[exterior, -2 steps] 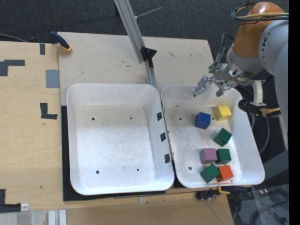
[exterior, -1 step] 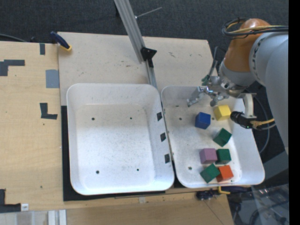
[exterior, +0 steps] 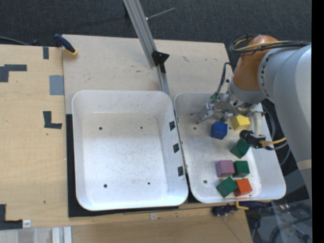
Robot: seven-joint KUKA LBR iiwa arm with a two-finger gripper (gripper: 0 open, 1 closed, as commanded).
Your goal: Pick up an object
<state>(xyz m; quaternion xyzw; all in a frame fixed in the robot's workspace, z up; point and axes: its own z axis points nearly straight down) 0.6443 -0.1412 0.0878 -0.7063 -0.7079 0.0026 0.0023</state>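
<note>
My gripper [exterior: 206,112] hangs over the far part of the right bin [exterior: 197,156], below the grey arm's orange band. Its fingers look spread, with nothing between them. A blue cube [exterior: 218,130] lies just in front of the gripper and apart from it. A yellow cube [exterior: 240,121] sits to the right of the blue one, partly under the wrist. Nearer the front lie a dark green block [exterior: 240,148], a purple cube [exterior: 225,167], a green cube [exterior: 242,167], another green cube [exterior: 227,187] and an orange cube [exterior: 244,186].
The left bin [exterior: 86,151] stands beside the right one, and their rims meet at the middle. A slanted metal rail [exterior: 144,32] runs down from the top to the bins' far edge. Cables [exterior: 263,143] trail by the right bin's right rim.
</note>
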